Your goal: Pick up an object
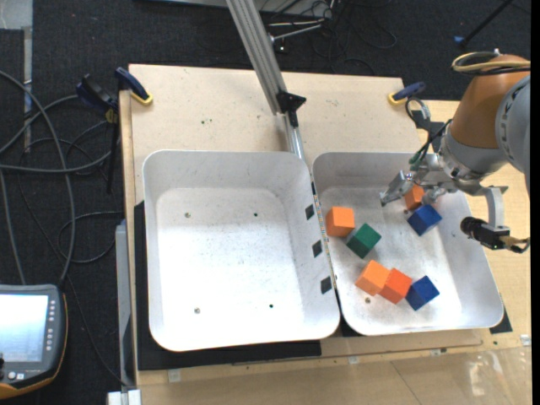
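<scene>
My gripper (pixel 413 190) is low in the right bin (pixel 472 306), near its back right part. A small orange block (pixel 413 197) peeks out directly under it, mostly hidden by the gripper. A blue cube (pixel 424 218) lies just in front of that block, touching or nearly touching it. Further left are an orange cube (pixel 341 221) and a green cube (pixel 364 240). Near the bin's front sit two orange blocks (pixel 384 280) side by side, with another blue cube (pixel 423 292) against them.
The left bin (pixel 169 175) stands beside the right one, their rims meeting at mid-bench. A slanted metal rail (pixel 257 45) runs from the top down to the bins' junction. Blue and yellow clamps (pixel 133 85) hold the board's back corners.
</scene>
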Controlling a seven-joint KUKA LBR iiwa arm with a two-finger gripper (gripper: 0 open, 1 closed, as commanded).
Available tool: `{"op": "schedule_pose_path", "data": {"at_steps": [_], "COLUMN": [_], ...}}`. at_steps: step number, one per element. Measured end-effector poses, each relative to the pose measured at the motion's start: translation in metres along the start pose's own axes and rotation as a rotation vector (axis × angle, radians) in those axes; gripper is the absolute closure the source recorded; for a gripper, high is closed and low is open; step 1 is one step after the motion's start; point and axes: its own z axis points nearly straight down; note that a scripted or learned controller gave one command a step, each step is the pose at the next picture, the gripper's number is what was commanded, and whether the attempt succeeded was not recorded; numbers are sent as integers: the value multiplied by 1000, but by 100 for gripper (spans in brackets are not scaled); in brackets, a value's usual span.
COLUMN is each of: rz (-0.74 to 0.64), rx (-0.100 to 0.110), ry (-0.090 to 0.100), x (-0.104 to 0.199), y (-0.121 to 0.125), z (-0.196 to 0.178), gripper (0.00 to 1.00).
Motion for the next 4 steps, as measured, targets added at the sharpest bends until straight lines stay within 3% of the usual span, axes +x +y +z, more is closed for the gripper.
{"op": "schedule_pose_path", "data": {"at_steps": [1,4], "rz": [0,0], "rx": [-8,-5], "ry": [-1,1], "x": [0,-19], "y": [2,0], "z": [-14,-170], "gripper": [100,100]}}
